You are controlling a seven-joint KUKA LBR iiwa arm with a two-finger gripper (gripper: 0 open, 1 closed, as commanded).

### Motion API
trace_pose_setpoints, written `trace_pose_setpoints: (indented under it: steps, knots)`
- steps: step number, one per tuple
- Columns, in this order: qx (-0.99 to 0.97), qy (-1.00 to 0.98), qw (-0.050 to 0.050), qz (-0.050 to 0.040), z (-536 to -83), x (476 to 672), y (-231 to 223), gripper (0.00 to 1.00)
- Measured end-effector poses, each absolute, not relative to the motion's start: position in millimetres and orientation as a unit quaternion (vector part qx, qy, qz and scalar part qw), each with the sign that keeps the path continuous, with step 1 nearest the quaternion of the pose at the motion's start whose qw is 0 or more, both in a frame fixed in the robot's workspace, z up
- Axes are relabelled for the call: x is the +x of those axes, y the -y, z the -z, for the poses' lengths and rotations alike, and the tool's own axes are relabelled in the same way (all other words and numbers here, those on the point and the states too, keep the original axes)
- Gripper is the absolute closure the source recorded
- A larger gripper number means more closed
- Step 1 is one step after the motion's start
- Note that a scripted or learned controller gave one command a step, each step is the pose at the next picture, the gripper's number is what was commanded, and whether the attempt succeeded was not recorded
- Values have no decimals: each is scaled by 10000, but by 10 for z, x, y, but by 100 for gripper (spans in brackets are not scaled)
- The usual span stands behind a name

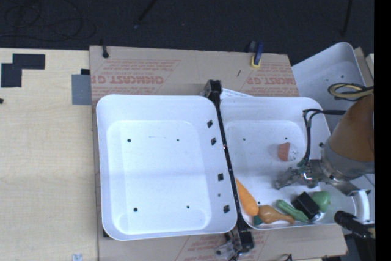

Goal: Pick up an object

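camera view: gripper [292, 178] hangs low in the right bin [263, 108], whether the fingers are spread or closed i cannot tell. nearest is the small reddish block [284, 151]; best to centre over it, then descend straight.

- Left bin [160, 106]: white plastic, smooth, a faint sheen along the rim.
- Right bin [259, 119]: same white plastic, smooth, slightly glossy.
- Sheet [189, 73] under both bins: brown cardboard, matt, red lettering printed on it.
- Bench top [43, 162]: pale wood-grain surface, matt.
- Gripper [292, 178]: bare grey metal, dull sheen noted.
- Arm band [357, 131]: orange, smooth, satin finish.
- Carrot-shaped piece [246, 195]: orange plastic, smooth, mildly glossy.
- Green piece [292, 210]: plastic, smooth.
- Black block [306, 205]: matt; material not determined.
- Small reddish lump [284, 151]: matt; material not determined.
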State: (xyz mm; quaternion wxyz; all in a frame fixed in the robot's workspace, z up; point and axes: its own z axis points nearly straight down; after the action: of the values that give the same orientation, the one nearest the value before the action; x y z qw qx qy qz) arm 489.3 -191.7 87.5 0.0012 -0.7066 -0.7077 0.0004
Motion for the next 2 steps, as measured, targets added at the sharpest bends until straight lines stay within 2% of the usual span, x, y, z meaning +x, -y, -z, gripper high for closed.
trace_pose_setpoints:
  steps: [1,2]
  knots:
    - [-7067,7075,6,-3,-875,5071,1977,0]
    - [-7056,7086,21,2,-872,5112,1397,0]
